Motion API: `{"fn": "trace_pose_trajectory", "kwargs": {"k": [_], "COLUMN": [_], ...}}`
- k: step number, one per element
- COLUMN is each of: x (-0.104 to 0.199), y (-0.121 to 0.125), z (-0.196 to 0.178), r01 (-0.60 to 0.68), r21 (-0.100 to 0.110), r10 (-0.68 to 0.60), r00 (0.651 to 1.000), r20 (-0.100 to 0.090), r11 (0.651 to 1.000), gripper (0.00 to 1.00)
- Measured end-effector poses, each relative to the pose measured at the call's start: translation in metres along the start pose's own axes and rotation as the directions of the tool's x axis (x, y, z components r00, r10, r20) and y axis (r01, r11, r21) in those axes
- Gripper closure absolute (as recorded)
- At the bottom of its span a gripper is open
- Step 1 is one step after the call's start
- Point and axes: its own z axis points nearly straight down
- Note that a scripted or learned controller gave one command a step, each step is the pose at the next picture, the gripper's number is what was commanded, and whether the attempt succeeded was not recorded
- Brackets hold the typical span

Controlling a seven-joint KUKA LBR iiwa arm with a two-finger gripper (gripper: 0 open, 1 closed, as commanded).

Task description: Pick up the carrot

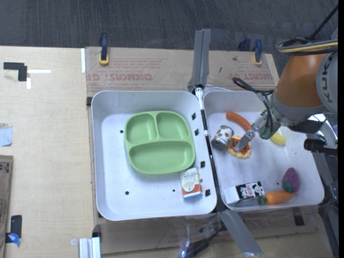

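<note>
The carrot [278,197], orange with a green stalk end pointing left, lies flat along the front wall of the right bin [306,160]. My gripper [245,142] hangs over the middle of that bin, right above a small pizza slice toy [240,151]. It is well up and to the left of the carrot, and nothing can be seen held in it. The arm's orange band [301,79] comes in from the right.
In the right bin are a small can [221,136], an orange-red sausage-like piece [238,119], a yellow piece [278,139], a purple fruit [290,179] just above the carrot and a black-and-white box [249,190] touching its stalk end. The left bin [107,160] holds a green divided plate [159,141] and a small carton [191,183].
</note>
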Motion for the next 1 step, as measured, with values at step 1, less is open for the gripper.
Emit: {"fn": "trace_pose_trajectory", "kwargs": {"k": [1], "x": [-0.0267], "y": [0.0154], "z": [-0.0848], "r01": [0.023], "r21": [-0.001], "r10": [-0.023], "r00": [1.000], "r20": [0.002], "r11": [1.000], "gripper": [0.00]}}
